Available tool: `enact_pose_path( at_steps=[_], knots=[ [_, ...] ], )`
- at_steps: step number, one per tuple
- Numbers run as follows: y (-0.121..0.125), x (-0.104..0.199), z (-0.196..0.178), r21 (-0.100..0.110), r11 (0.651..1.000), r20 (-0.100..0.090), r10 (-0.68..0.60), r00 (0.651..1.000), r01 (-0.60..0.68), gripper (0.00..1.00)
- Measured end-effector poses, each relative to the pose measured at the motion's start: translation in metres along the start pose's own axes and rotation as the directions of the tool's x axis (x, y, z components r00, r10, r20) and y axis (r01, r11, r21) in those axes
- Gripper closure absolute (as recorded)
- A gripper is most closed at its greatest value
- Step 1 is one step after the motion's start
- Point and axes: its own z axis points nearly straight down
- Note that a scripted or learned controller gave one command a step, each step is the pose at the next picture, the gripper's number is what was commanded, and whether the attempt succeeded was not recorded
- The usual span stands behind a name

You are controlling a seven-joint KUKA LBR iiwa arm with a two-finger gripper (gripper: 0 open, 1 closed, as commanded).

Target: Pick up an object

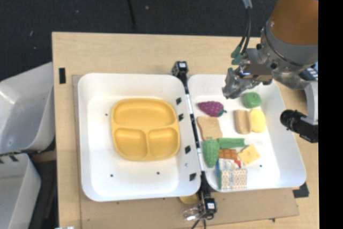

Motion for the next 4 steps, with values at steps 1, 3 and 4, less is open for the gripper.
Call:
enact_pose_path(
  at_steps=[1, 3, 4],
  knots=[
    [-0.001, -0.051, 0.115, 0.030, 0.999, 0.007, 0.020, 1.000, -0.020, 1.00],
    [0.032, -0.081, 0.235, 0.021, 1.000, 0.004, 0.018, 1.000, -0.018, 0.00],
    [-0.012, -0.077, 0.233, 0.023, 1.000, 0.004, 0.017, 1.000, -0.017, 0.00]
  ],
)
